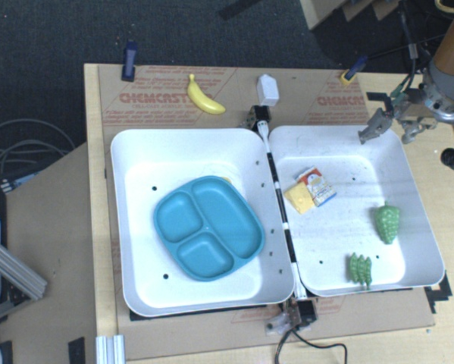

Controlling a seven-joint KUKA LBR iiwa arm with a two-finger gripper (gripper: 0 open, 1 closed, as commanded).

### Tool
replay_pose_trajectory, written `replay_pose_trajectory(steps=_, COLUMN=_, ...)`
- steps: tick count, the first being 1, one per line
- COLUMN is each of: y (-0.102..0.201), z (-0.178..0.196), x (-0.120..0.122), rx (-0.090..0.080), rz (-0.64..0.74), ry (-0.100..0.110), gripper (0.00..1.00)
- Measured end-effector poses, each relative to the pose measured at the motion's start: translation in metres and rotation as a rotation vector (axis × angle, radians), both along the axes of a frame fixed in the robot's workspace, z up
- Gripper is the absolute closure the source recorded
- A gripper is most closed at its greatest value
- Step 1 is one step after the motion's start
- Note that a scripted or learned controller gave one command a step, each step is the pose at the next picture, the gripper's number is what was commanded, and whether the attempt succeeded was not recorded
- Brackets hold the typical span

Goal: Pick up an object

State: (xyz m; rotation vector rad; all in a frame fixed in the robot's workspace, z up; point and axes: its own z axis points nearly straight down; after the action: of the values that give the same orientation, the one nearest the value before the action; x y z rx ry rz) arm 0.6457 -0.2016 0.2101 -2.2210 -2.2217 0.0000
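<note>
In the right bin point(340, 279) lie a yellow block point(299, 198) touching a small red, white and blue box point(317, 184), a light green bumpy fruit point(387, 223) near the right wall, and a dark green spiky toy point(360, 269) near the front wall. My gripper point(394, 127) hangs above the right bin's far right corner, open, with nothing between its two fingers point(372, 128). It is well apart from all the objects.
The left bin point(136, 158) holds a blue divided plate point(208, 226). A yellow banana point(203, 97) lies on the bench behind the left bin, with a blue clip point(129, 61) to its left. Cables sit off the bench's left side.
</note>
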Motion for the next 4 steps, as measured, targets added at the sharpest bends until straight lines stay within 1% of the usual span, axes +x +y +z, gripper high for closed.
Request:
replay_pose_trajectory(steps=1, y=-0.018, z=-0.113, x=-0.024, rx=0.008, rz=0.002, ry=0.005, gripper=0.00)
replay_pose_trajectory(steps=2, y=-0.016, z=-0.126, x=-0.087, rx=0.008, rz=0.003, ry=0.004, gripper=0.00)
replay_pose_trajectory(steps=3, y=-0.018, z=-0.125, x=-0.119, rx=0.008, rz=0.003, ry=0.002, gripper=0.00)
replay_pose_trajectory(steps=4, y=-0.013, z=-0.126, x=-0.157, rx=0.001, rz=-0.001, ry=0.002, gripper=0.00)
